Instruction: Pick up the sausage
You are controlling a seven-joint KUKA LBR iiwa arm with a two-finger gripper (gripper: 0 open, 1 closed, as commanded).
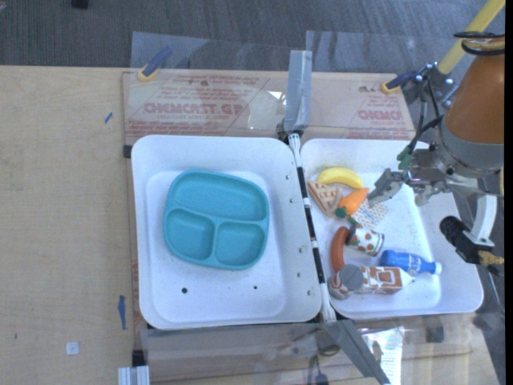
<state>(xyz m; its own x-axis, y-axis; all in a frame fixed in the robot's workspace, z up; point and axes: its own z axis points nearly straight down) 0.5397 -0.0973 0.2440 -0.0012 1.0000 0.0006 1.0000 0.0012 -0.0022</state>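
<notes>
The hand [383, 189] hovered open over the right bin [458, 289], gripping nothing. One sausage [339, 249] lay at that bin's left side, beside one banana [340, 176], one carrot [353, 202] and one bottle [408, 262]. One blue plate [216, 219] sat in the left bin [152, 215].

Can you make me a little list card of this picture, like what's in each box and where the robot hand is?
left bin: turquoise three-compartment plastic plate
right bin: red-orange toy sausage, yellow toy banana, orange toy carrot, blue toy bottle
gripper: above right bin, near carrot, apart from sausage
sausage: lying near right bin's left wall
</notes>
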